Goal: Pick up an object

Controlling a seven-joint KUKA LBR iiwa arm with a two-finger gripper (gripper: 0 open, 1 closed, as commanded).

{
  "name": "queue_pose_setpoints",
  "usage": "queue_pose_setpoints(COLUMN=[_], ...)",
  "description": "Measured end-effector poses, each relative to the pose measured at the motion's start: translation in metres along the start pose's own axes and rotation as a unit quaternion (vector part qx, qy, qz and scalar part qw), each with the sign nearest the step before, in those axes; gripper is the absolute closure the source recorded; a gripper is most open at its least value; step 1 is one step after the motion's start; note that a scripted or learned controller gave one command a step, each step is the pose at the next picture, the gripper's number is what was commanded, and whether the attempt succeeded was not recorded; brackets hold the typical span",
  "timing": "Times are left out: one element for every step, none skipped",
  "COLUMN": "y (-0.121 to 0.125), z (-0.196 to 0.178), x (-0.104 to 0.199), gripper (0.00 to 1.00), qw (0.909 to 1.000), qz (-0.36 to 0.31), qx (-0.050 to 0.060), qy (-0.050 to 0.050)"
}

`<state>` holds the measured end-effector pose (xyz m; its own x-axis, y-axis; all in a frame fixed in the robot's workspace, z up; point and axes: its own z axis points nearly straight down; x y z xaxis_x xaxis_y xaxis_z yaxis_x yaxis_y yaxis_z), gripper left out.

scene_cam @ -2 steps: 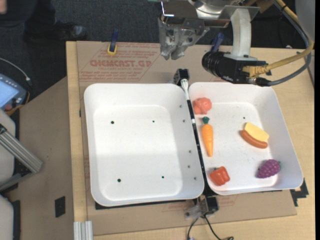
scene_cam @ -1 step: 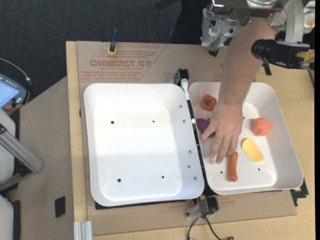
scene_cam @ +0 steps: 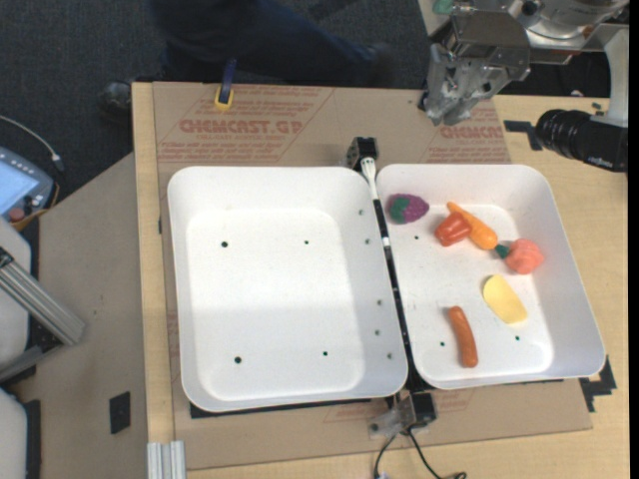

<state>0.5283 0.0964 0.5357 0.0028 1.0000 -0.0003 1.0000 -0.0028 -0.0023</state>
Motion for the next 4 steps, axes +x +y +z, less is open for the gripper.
queue_pose_setpoints(y=[0.041,0.1,0.106,0.106], z=[0.002,0.066,0.191,0.201], x=[0.068,0.132,0.128,0.128], gripper=[1.0,1.0,1.0,1.0], qw=[1.0,1.0,1.0,1.0], qz=[-0.004,-0.004,-0.001,-0.001], qx=[-0.003,0.0,0.007,0.002], qy=[0.001,0.0,-0.003,0.0])
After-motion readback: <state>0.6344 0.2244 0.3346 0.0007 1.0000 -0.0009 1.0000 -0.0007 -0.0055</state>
